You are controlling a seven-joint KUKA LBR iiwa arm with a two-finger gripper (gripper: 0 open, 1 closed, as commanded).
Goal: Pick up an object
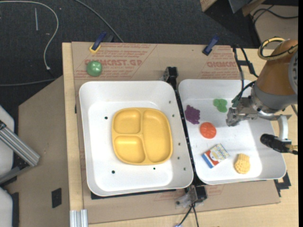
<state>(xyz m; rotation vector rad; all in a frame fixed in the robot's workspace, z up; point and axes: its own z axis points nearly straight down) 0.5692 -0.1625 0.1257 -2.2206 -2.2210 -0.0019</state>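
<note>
Orange-red tomato toy [208,130] lies in the right bin [270,169], just down-left of the gripper [232,118]; the green piece [220,104] sits just up-left. Whether the fingers are spread or closed, I cannot tell.

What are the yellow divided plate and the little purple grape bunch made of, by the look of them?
The yellow divided plate in the left white bin looks like moulded plastic: one even colour, rounded compartment ridges, a soft sheen. The purple grape bunch in the right white bin seems a toy, probably plastic or rubber: bumpy, uniformly coloured, matte. It is too small to tell more.
</note>
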